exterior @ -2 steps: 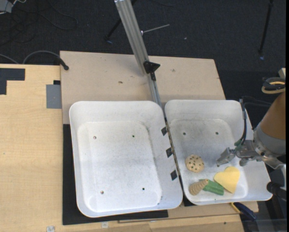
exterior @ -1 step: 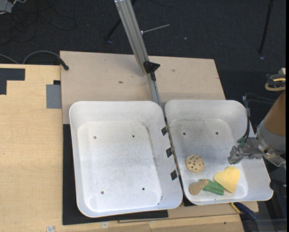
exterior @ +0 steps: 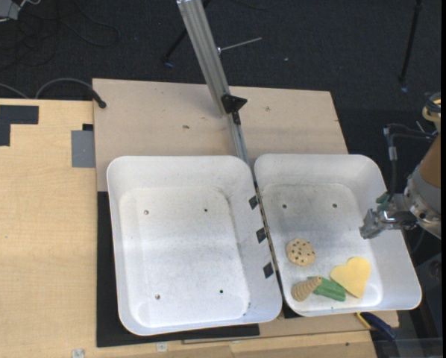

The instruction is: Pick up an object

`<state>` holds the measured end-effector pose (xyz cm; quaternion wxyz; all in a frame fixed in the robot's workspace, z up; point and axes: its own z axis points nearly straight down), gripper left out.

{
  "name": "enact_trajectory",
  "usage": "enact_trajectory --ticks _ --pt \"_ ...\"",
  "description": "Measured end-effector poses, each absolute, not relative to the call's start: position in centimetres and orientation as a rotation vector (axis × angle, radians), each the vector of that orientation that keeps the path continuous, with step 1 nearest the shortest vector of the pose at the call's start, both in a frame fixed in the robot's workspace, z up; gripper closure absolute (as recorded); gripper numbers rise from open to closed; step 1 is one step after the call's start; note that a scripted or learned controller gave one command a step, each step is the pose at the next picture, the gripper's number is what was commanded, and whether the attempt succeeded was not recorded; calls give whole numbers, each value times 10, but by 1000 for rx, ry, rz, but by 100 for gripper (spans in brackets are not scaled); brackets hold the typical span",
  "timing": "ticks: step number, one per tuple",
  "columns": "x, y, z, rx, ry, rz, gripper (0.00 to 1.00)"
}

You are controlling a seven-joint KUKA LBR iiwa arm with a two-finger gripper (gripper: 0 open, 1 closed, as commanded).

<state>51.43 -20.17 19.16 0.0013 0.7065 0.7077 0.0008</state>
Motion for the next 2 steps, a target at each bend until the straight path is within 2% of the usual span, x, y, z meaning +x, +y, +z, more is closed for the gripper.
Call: enact_trajectory --ticks 2 --pt "513 -213 293 2218 2222 2 100"
